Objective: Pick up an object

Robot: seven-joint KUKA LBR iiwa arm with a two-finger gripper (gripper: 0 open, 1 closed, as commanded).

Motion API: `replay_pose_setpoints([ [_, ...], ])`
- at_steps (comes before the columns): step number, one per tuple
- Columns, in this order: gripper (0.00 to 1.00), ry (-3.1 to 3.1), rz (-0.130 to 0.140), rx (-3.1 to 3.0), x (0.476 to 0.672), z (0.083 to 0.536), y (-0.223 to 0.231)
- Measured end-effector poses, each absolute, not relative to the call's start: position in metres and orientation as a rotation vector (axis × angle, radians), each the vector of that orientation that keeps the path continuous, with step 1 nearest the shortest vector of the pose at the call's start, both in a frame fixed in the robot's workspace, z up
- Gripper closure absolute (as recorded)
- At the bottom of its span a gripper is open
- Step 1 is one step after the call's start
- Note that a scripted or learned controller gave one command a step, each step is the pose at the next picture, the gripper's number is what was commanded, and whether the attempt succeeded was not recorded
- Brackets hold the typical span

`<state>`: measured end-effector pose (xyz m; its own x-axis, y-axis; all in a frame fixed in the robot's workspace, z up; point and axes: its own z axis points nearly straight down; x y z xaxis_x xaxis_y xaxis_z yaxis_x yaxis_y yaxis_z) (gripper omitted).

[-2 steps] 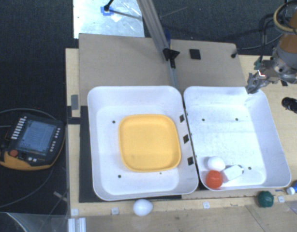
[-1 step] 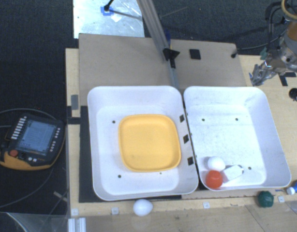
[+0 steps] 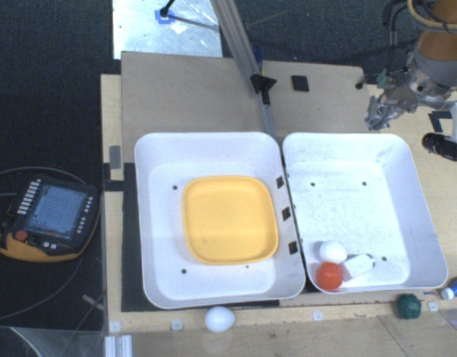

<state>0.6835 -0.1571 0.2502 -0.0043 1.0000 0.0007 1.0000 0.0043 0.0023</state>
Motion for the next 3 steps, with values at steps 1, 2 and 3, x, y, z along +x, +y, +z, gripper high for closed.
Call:
replay_pose_setpoints([
  [1,1.0,2.225,0.003,2.217,0.683,0.255,-0.112],
  [2,1.0,2.227,0.003,2.216,0.692,0.254,-0.056],
  [3,1.0,2.227,0.002,2.217,0.693,0.239,0.001],
])
